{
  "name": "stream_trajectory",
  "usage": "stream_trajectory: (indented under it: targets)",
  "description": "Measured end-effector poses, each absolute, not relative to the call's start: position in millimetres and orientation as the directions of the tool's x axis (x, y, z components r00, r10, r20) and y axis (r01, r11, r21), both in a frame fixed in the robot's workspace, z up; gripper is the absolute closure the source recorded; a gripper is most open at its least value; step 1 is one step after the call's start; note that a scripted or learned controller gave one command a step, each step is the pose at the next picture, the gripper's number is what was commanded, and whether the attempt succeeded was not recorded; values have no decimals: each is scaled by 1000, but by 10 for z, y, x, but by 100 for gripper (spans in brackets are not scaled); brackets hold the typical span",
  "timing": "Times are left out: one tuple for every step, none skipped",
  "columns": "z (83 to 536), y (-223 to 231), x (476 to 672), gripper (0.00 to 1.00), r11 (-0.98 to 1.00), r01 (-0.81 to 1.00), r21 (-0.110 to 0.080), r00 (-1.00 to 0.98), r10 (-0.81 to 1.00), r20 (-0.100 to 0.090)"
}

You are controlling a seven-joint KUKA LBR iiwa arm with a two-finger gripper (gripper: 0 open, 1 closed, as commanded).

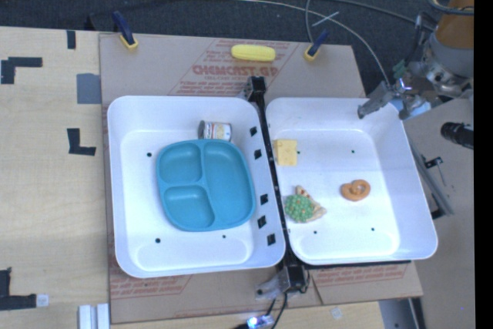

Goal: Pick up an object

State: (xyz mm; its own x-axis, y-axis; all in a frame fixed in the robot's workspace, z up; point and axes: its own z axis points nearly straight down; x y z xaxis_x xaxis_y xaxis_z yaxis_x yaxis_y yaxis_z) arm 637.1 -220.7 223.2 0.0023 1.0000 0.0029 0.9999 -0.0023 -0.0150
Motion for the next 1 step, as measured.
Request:
stream_trajectory:
  targets:
    - [2328,-2199,6400,0,2,1000,-1,-2,1000,0]
